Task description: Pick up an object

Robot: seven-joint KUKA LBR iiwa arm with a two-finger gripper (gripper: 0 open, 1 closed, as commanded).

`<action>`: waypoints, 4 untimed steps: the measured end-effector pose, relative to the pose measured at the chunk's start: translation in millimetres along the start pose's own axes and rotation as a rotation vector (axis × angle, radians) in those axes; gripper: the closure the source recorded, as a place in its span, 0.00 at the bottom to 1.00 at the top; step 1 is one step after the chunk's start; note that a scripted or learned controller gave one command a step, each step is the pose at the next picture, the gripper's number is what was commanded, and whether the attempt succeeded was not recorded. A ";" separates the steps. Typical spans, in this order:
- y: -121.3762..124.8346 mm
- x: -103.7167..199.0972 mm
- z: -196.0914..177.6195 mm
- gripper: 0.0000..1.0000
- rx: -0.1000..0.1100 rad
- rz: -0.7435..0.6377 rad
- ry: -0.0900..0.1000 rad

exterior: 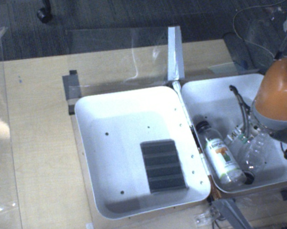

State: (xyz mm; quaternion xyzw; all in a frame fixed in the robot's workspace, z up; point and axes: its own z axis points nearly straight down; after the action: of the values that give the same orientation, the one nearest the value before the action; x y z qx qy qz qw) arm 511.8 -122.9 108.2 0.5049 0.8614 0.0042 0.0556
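**Arm low over the right bin, its grip hidden from us**

We cannot tell how the jaws stand: the gripper (251, 137) sits under the grey arm with its orange wrist band (281, 96), and what shows beneath is a tangle of dark cabling and glare. We judge it is lowered into the shallow white right bin (210, 92) because the things to pick lie there.

Just beside the gripper, on its left in the camera view, lies a clear plastic bottle with a black cap and a white-and-orange label (220, 155), on its side along the bin's left wall, cap toward the far end. A clear, crumpled-looking plastic item (255, 155) lies right at the gripper; whether they touch we cannot say.

Further out, the shallow white left bin (106, 117) holds a flat dark ribbed rectangular block (163, 165) near its front, well apart from the arm.
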 end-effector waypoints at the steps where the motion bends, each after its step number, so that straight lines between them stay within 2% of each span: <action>1: -10.6 6.5 5.8 0.00 0.034 0.267 0.015; 2: -29.9 -40.3 -83.9 0.00 0.074 0.382 0.074; 3: -17.6 -2.8 0.6 0.00 0.061 0.140 0.072; 4: 16.1 -14.0 12.8 0.00 0.058 0.051 0.049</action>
State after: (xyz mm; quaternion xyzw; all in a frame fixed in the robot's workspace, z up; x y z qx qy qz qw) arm 533.9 -127.8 97.9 0.5278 0.8491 -0.0068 0.0199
